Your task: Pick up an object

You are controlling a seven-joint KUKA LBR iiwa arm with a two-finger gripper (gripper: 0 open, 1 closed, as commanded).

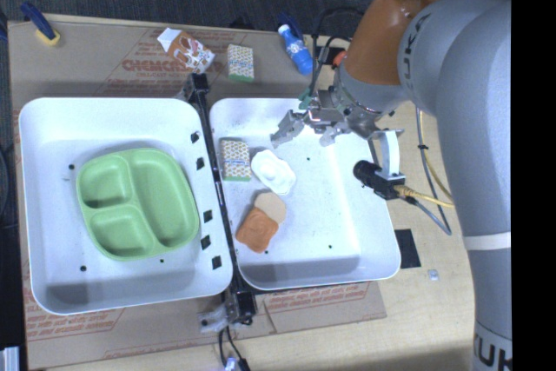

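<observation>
The grey arm with its orange band is reaching in from the right and taking up most of that side, its wrist hanging over the far end of the right bin. The left bin is sitting just beside it, the two touching along a row of black clips. A green divided plate is lying in the middle of the left bin. The gripper is hovering above the right bin's far left part; whether its fingers are apart or together cannot be told, and nothing is showing between them. Below it, near the bin's left wall, a white lump is resting beside a small patterned packet, with an orange-and-tan sponge lying just nearer. Beyond the bins, on the cardboard, a blue bottle and another packet are lying.
</observation>
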